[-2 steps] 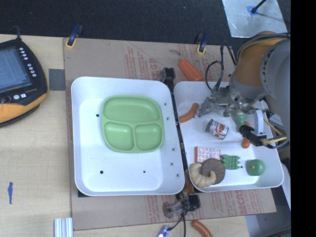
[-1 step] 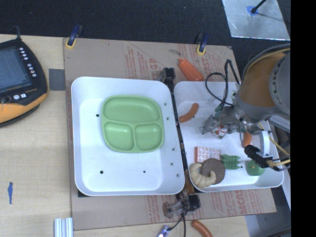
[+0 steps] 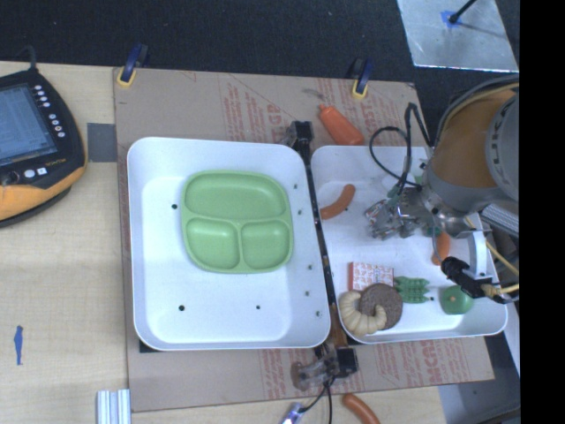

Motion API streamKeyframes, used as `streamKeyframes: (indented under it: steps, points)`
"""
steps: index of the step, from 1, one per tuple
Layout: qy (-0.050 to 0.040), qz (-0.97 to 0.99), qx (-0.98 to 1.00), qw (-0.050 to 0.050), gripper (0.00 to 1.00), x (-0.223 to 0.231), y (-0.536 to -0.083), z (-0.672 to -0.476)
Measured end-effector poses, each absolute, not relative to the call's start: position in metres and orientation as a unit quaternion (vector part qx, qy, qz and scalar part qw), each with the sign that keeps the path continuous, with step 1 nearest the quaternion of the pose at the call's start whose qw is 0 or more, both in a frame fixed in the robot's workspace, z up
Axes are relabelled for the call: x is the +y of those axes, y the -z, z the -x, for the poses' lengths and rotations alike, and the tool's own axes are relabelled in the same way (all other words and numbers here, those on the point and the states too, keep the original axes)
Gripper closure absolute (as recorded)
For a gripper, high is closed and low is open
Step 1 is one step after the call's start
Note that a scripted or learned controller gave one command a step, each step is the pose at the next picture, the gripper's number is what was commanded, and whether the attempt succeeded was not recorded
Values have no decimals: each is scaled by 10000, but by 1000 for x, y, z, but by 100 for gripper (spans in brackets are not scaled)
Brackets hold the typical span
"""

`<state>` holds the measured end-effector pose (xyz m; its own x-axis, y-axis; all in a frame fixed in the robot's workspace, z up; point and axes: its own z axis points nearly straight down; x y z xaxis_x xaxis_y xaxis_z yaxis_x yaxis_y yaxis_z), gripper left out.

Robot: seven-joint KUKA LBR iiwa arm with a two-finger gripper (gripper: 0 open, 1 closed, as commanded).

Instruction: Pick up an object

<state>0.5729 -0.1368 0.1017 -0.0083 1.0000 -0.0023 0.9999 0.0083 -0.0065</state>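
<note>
Bins number two, side by side on the worktop [image 3: 62, 307]: the left white bin [image 3: 159, 316] and the right white bin [image 3: 353, 162]. The pincer [image 3: 395, 215] hangs low over the upper middle of the right bin, a tangle of metal and cable; whether its fingers are spread or pressed together I cannot tell, and nothing shows between them. The grey arm [image 3: 481, 153], with its orange band, bulks in from the pincer's right and bends down over the bin's right wall.

One green divided plate [image 3: 237, 220] lies in the left bin, well to the pincer's left. One orange sausage [image 3: 338, 200] lies just left of the pincer. Below it sit one red-patterned card [image 3: 368, 274], one brown disc [image 3: 380, 302] touching one cream ring [image 3: 353, 314], one small green toy [image 3: 411, 287], and one green round piece [image 3: 455, 301] below and right. One carrot-like piece [image 3: 339, 125] rests outside the bins, above and left of the pincer. One pendant controller [image 3: 31, 144] lies far left.
</note>
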Motion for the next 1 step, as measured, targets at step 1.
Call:
streamKeyframes:
  steps: [1]
  points:
    - [-4,7055,-7087,13,100,-40,-201,-588]
